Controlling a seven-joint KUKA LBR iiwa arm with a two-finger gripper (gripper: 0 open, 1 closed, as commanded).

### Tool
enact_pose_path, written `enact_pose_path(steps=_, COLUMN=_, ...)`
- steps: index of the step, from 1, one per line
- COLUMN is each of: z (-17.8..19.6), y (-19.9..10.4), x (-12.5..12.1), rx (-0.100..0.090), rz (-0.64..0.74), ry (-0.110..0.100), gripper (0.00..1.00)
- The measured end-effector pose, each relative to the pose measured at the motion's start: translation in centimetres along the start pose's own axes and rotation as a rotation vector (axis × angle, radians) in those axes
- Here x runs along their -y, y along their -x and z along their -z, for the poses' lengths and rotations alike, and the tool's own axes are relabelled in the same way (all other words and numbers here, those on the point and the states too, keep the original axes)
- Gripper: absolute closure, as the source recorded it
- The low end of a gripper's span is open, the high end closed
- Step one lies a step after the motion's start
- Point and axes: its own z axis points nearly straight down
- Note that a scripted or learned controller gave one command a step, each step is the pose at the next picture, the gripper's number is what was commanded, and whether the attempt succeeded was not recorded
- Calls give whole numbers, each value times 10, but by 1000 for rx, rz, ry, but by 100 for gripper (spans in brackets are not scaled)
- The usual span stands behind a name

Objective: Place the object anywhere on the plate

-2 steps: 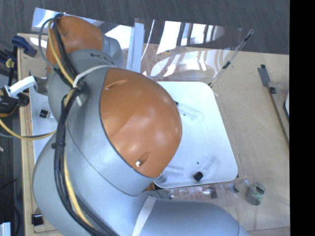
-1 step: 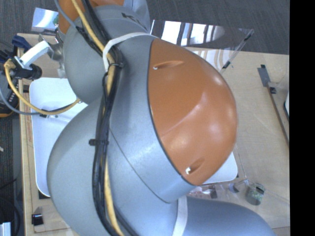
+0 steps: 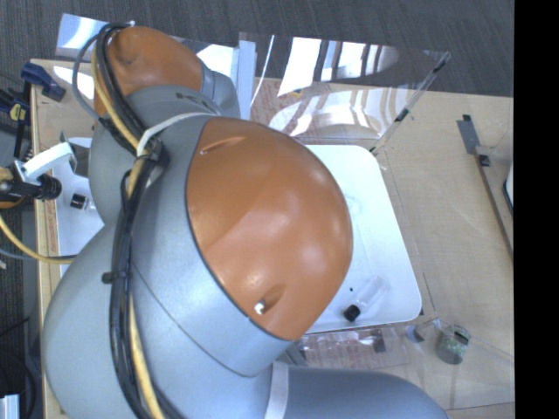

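Note:
The arm's grey body with its large orange cap point(image 3: 262, 225) takes up most of the camera view and hides much of both bins. To its right I see part of the right white bin point(image 3: 389, 234). Near that bin's front right corner lie a small black object point(image 3: 351, 312) and a clear, glassy piece point(image 3: 372, 290) just beside it. A sliver of the left bin point(image 3: 74, 225) shows at the left, with a small dark item point(image 3: 79, 202) on it.
A clear plastic wall point(image 3: 349, 85) stands behind the right bin. The wooden bench point(image 3: 454, 225) runs along the right, with a small grey-green part point(image 3: 452, 343) near the front and a metal strip point(image 3: 482, 151). Yellow and black cables point(image 3: 109, 103) follow the arm.

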Motion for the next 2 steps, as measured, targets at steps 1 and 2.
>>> enact_pose_path(steps=1, z=46, y=-39, x=-24, rx=0, rz=256, ry=-4, gripper=0)
enact_pose_path(steps=2, z=-20, y=20, x=5, rx=-1, rz=0, ry=-1, gripper=0)
